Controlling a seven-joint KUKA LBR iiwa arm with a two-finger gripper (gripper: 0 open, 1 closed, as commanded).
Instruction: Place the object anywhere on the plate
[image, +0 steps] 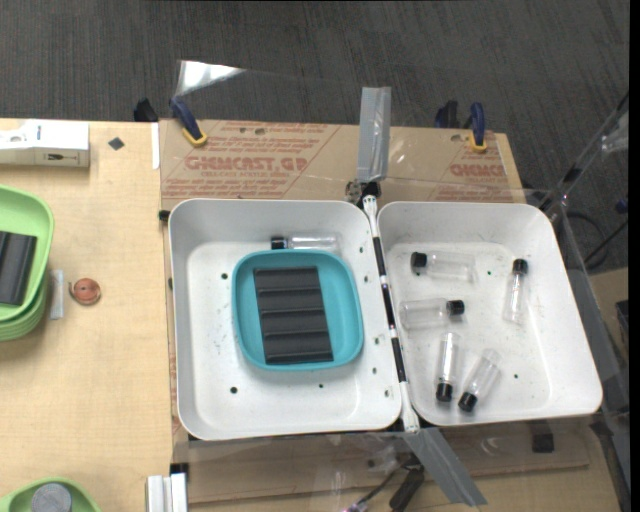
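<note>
Behind teal plate (248, 300), one vial (303, 242); right bin (560, 250) holds five.

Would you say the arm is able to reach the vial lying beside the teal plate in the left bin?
Probably yes: the vial lies uncovered behind the teal plate, apart from it, with open space above.

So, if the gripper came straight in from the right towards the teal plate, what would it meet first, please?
Probably the right bin's outer wall, then the vials inside it, though its height is unclear.
</note>
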